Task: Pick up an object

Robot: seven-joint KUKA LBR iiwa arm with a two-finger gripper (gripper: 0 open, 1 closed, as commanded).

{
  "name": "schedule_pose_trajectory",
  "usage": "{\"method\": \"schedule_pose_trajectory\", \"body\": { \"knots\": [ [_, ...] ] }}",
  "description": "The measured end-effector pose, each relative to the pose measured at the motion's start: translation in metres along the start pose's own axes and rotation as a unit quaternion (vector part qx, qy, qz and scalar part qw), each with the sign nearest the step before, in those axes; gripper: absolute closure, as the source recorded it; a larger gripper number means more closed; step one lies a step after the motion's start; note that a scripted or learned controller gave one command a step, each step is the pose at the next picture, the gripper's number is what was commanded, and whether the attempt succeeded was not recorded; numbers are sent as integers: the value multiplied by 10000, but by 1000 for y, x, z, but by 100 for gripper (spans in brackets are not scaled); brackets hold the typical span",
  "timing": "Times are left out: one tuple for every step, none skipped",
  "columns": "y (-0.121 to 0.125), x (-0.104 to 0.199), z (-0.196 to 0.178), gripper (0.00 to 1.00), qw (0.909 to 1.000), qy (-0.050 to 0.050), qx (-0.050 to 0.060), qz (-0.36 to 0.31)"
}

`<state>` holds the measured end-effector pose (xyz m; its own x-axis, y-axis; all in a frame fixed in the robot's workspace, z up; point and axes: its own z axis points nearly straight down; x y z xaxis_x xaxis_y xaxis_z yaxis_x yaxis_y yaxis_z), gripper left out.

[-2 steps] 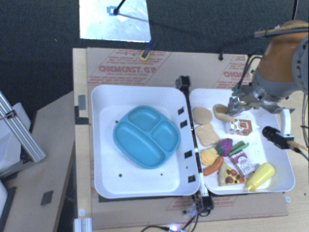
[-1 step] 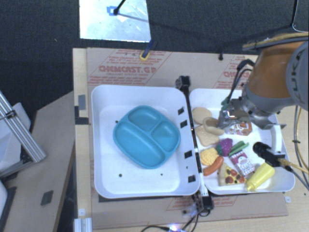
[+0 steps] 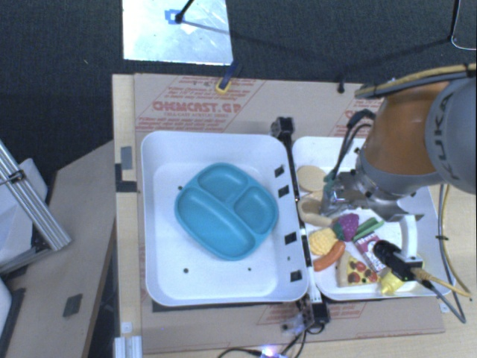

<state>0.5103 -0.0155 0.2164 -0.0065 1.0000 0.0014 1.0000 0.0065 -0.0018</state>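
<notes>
Well, field notes from beside the worktop (image 3: 186, 104).

Two bins side by side. The left shallow white bin (image 3: 168, 162) holds one blue divided plastic plate (image 3: 226, 209), lying flat. The right shallow white bin (image 3: 322, 143) holds a heap of toy food, and the pick belongs there.

The grey arm with the orange band (image 3: 406, 133) comes in from the right. The end effector (image 3: 337, 197) is low over the left part of the heap, just above a cream curved plastic piece (image 3: 314, 215). The wrist blocks my line of sight, so I cannot tell whether the end effector is spread or pressed together. I see nothing gripped in it.

Candidates close by:
- cream curved piece, against the bin's left wall
- tan round bun-like toy (image 3: 311, 176), just beyond it on the far side
- purple toy grape bunch (image 3: 347, 224), touching a green toy (image 3: 366, 228)
- yellow toy corn cob (image 3: 322, 240) and orange toy carrot (image 3: 330, 256), nearer, side by side
- toy pizza slice (image 3: 355, 273), near edge, lying flat

Handling, as I judge it: all look like moulded plastic, so light, stiff and not fragile. They are glossy, though, and likely to squirt out of a pinch on a rounded flank.
- The cream piece and the carrot are best taken across their narrow width at mid-length.
- The grapes' lumpy surface should give some purchase.
- The pizza slice lies too flat for an easy hold.
- Crowding is the main nuisance, since neighbours touch and may be nudged aside.
</notes>
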Motion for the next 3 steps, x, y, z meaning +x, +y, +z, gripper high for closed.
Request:
{"method": "schedule_pose_trajectory", "body": {
  "knots": [
    [-5,11,2,100,10000,-4,-9,3],
    [-3,20,-16,100,10000,-4,-22,1],
    [-7,8,1,100,10000,-8,-14,27]
  ]
}}
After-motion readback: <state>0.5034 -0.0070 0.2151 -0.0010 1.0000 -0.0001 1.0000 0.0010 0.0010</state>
